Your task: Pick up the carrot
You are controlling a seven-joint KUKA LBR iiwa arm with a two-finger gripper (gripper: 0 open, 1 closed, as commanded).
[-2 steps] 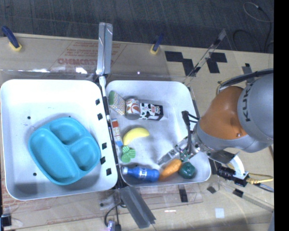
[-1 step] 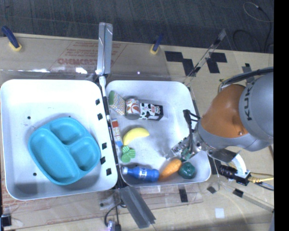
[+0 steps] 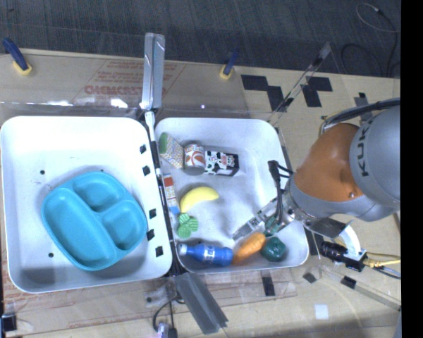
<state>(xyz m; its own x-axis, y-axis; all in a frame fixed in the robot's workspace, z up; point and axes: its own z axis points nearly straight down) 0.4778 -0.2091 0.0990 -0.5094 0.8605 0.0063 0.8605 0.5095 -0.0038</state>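
Carrot (image 3: 249, 246) lies at the right bin's (image 3: 268, 134) near edge between a blue bottle (image 3: 206, 254) and a dark green vegetable (image 3: 273, 248), gripper (image 3: 257, 224) just above it, finger state unclear

The two shallow white plastic bins (image 3: 28, 273) look smooth and faintly glossy. The turquoise three-compartment plastic plate (image 3: 93, 220) has a satin sheen. At five o'clock in the right bin, the small orange carrot (image 3: 249, 246) looks like matt plastic, the dark blue bottle (image 3: 206, 254) glossy.
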